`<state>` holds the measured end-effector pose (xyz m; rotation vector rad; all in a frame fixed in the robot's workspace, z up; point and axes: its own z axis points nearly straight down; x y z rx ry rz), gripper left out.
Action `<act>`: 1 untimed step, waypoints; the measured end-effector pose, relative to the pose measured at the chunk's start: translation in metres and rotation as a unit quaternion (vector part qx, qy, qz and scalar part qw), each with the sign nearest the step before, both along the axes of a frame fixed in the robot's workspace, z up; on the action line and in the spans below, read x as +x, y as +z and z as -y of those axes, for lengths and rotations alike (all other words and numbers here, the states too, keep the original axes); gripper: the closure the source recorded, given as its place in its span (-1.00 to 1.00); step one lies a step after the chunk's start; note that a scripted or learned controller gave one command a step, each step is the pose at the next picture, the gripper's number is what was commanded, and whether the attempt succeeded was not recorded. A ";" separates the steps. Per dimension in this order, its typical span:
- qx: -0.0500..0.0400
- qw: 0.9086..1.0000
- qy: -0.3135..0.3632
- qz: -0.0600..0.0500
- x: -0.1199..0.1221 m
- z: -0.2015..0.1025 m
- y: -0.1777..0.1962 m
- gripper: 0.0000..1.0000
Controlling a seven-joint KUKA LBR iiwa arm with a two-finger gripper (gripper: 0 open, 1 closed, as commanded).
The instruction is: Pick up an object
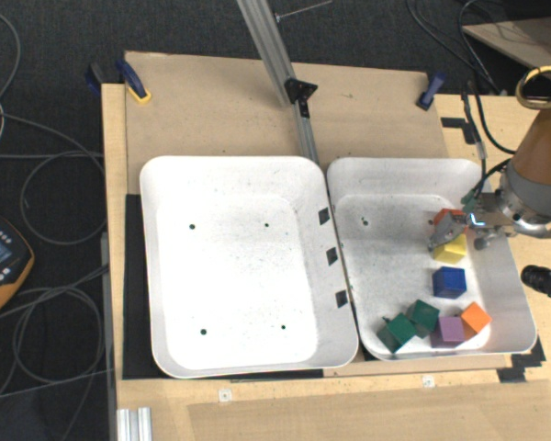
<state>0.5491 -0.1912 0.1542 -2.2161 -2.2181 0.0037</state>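
Right bin (pixel 386 182) holds six blocks—two green, one each yellow, blue, purple, orange—beside the gripper (pixel 456 231), grasp state unclear; bench on dark cabled carpet.

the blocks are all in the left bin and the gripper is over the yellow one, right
Not quite: the blocks are all in the right bin, not the left bin. The camera view shows them piled toward its near right corner, with the gripper over the yellow block as you said.
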 end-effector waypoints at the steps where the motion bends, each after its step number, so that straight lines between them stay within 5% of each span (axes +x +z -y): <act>1: 0.000 1.000 0.000 0.000 -0.001 -0.001 -0.053 -1.00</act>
